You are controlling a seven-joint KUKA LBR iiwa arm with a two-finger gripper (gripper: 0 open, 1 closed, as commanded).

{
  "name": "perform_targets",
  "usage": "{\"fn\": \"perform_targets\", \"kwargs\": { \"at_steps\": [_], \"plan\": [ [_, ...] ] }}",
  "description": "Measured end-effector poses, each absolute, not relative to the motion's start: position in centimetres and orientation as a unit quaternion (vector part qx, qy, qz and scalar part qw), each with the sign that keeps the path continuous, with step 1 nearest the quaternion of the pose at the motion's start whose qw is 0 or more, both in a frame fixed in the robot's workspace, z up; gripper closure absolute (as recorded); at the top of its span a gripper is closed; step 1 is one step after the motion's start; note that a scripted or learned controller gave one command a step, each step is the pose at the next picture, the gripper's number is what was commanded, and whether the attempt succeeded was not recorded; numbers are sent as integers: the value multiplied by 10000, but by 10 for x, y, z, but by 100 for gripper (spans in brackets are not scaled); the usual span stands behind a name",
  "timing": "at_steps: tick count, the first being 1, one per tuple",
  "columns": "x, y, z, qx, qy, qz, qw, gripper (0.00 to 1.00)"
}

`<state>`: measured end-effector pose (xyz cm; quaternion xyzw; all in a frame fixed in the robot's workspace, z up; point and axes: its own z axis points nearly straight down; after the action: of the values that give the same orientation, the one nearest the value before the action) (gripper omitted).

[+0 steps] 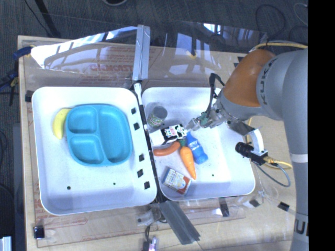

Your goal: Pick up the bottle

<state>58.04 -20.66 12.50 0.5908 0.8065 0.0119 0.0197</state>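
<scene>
The gripper (201, 121) is hovering in the right bin (238, 179), just beside the blue bottle (196, 149); whether it is gripping anything cannot be made out.

2 white bins sat side by side on the bench (31, 203). The left bin (52, 192) held a blue divided tray (98, 134) with a banana (59, 123) touching its left edge. The right bin (235, 179) held a tin can (156, 115), a black-and-white carton (174, 133), a sausage (166, 150), a carrot (188, 161) and a small box (175, 180).
</scene>
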Motion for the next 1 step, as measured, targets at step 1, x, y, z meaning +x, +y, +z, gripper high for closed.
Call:
{"fn": "perform_targets", "kwargs": {
  "at_steps": [1],
  "plan": [
    [580,-207,125,5909,8064,118,195,0]
  ]
}}
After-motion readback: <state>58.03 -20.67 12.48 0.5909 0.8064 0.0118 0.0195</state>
